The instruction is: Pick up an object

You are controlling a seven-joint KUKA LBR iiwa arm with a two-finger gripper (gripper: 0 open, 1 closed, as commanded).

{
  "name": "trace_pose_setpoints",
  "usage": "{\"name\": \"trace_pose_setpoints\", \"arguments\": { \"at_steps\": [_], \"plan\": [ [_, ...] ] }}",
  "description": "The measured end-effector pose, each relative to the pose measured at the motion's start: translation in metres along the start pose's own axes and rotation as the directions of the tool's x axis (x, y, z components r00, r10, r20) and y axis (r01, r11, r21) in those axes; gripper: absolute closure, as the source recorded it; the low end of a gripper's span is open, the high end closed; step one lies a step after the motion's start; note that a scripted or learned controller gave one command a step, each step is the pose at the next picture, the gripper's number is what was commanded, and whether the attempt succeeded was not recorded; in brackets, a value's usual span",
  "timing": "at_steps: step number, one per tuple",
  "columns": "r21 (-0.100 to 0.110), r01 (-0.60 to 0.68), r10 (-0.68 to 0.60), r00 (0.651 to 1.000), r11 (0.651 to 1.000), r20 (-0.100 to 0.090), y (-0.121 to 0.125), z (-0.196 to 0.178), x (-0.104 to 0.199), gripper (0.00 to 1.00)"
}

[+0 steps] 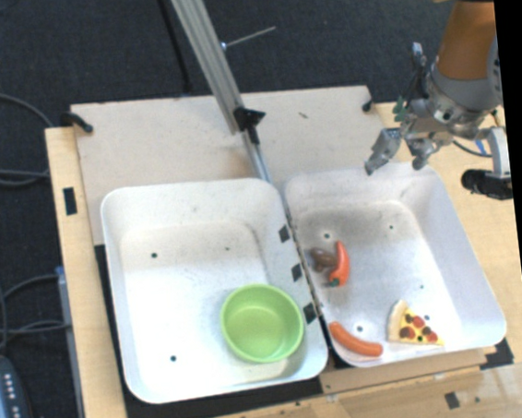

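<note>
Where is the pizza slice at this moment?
The pizza slice lies in the right bin, near its front right corner, just right of the hot dog at the front edge.

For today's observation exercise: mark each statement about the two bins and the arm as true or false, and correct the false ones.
1. The green bowl sits in the left bin. True.
2. The pizza slice lies in the same bin as the bowl. False: it lies in the right bin, near its front edge.
3. The gripper is shut on the hot dog. False: its fingers are spread with nothing between them, above the right bin's far edge.
4. An orange piece lies beside a small brown object in the right bin. True.
5. The bowl is upside down. False: it is upright, opening up.
</note>
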State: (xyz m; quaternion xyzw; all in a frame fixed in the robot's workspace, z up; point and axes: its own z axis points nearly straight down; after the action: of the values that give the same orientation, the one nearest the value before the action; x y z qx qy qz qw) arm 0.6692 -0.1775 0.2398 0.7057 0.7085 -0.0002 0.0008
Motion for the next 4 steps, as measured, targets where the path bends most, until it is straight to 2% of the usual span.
{"name": "trace_pose_setpoints", "arguments": {
  "at_steps": [1,2,3,4],
  "plan": [
    [0.000,0.000,0.000,1.000,1.000,0.002,0.000,0.000,-0.001,0.00],
    [0.004,0.000,0.000,1.000,1.000,0.002,0.007,0.046,-0.006,0.00],
    [0.005,-0.005,0.005,1.000,1.000,0.002,-0.001,0.105,-0.012,0.00],
    [0.003,-0.004,0.004,1.000,1.000,0.002,-0.002,0.141,-0.014,0.00]
  ]
}}
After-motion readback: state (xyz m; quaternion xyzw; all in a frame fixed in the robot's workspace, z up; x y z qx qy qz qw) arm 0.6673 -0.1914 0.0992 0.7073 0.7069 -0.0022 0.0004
